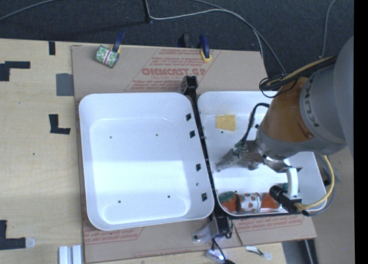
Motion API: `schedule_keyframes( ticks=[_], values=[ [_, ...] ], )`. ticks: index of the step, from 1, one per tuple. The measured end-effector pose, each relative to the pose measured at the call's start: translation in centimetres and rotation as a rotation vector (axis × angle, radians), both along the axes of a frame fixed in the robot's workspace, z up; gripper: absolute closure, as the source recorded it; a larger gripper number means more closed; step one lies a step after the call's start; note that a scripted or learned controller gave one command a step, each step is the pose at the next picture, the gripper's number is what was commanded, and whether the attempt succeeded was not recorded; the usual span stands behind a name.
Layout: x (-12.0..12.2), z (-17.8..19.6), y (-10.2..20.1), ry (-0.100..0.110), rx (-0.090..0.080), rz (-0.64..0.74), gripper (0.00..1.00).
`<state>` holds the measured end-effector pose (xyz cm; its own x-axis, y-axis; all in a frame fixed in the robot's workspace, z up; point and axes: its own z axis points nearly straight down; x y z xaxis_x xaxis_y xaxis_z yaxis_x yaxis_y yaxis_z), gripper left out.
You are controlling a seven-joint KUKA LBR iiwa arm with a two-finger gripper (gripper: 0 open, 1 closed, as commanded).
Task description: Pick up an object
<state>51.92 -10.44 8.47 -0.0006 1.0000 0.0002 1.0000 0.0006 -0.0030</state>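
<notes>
A wooden surface (34, 159) topped with a printed cardboard sheet (167, 70) carries two shallow white bins side by side, the left bin (138, 159) and the right bin (313, 199) joined along a black divider with clips. The grey arm (333, 102), with its orange band (287, 116) above the wrist, reaches in from the right and hangs over the right bin, its end effector (221, 165) pointing toward the divider just above the bin floor. The two thin fingers stand slightly spread, and nothing sits between them. A yellow block (225, 122) lies on the floor of the right bin near its far edge, apart from the end effector. Along the near wall of the same bin rest a small cluster of items: an orange-red piece with a green end (229, 201) and, touching it, a small can with a red-and-white label (250, 202). On the cardboard behind the left bin sits a small green patterned block (106, 56).
</notes>
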Motion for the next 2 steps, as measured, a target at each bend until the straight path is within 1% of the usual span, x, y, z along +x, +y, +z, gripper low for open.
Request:
schedule_keyframes(
  ticks=[1, 2],
  values=[
    [0.1, 1.2, 0.0, -0.004, -0.001, 0.000, 1.00],
    [0.4, 6.6, 1.0, -0.007, 0.000, 0.001, 1.00]
  ],
)
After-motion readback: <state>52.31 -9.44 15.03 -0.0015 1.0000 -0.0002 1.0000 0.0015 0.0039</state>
